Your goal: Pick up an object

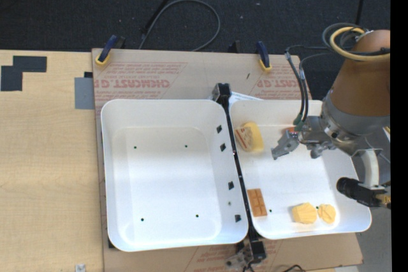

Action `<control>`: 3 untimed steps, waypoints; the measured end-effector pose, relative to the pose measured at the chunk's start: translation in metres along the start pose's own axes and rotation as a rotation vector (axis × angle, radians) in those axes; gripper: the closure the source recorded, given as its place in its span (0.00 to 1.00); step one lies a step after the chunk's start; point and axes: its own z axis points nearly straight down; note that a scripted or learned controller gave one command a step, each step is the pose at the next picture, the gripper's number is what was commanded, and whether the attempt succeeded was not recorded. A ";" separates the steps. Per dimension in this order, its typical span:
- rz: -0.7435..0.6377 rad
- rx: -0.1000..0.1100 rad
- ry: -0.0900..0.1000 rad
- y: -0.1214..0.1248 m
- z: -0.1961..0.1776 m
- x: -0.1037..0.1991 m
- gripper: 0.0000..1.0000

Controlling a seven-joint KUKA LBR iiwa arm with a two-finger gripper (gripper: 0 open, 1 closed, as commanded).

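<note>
- Bench: two shallow white bins side by side on a cardboard sheet, parted by a black divider strip [231,156]. The left bin [115,137] has only its white floor showing.
- Right bin [357,223]: three candidate objects on its floor.
- Item one: a yellow block with a paler, patterned face [250,136], near the divider in the upper part of the right bin.
- Item two: a flat orange-brown waffle-like piece [256,202], close against the divider near the bin's lower edge.
- Item three: a lumpy yellow piece, or perhaps two pieces touching [313,213], toward the bin's lower right; which, cannot be told.
- Gripper [285,144]: over the right bin, just right of the yellow block and apart from it. The grey tip points toward that block.
- Claw state: cannot be told; the tip is small and blurred in this view. Nothing is seen held in it.
- Done so far, as judged: the arm is inside the right bin and near a target. All three items lie on the bin floor, none lifted.
- Left to do, as judged: close in on one object (the yellow block is nearest), grip it and raise it clear. The pick itself is not yet made.
</note>
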 end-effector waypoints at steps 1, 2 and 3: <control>0.003 0.010 0.001 -0.036 0.098 -0.020 0.00; 0.001 -0.006 -0.002 0.046 0.026 -0.076 0.00; 0.046 -0.005 0.000 0.045 -0.033 -0.048 0.00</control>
